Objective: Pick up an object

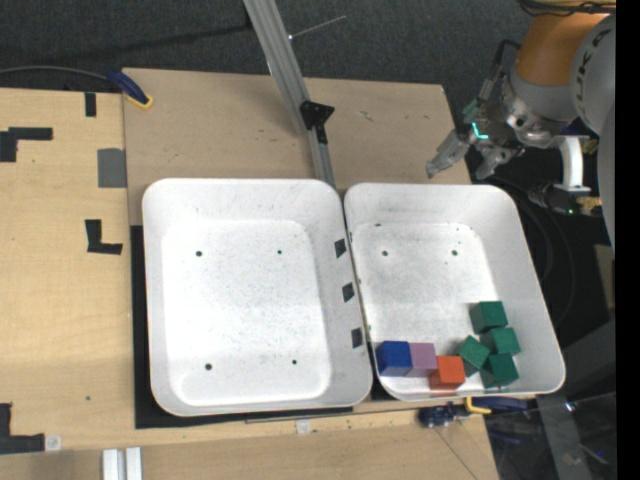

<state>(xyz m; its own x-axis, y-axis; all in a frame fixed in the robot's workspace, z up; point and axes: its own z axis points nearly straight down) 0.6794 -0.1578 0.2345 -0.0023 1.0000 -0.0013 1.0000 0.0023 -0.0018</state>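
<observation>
Plywood counter [220, 128] with black tape marks on the left side, and 2 shallow white bins sitting side by side on it. Left bin [160, 298] just has a few dark dots on its floor, nothing else to report. All the stuff is crammed into the near corner of the right bin [500, 218]: a blue block [394, 356] touching a light purple block [423, 356], then an orange block [449, 370] right beside that, and 4 green blocks [491, 340] bunched up against the bin's right wall, some tilted and leaning on each other. The grey arm [565, 53] with the orange band comes in from the upper right, and the gripper [468, 154] hangs past the far edge of the right bin, over the counter's corner, well apart from the blocks. Its 2 dark fingers [445, 156] look spread apart with nothing between them, a small teal light glowing just above. A slanted metal pole [285, 63] crosses the counter down to the gap between the bins, and a blue and yellow thing [132, 87] lies near the counter's far left corner.
</observation>
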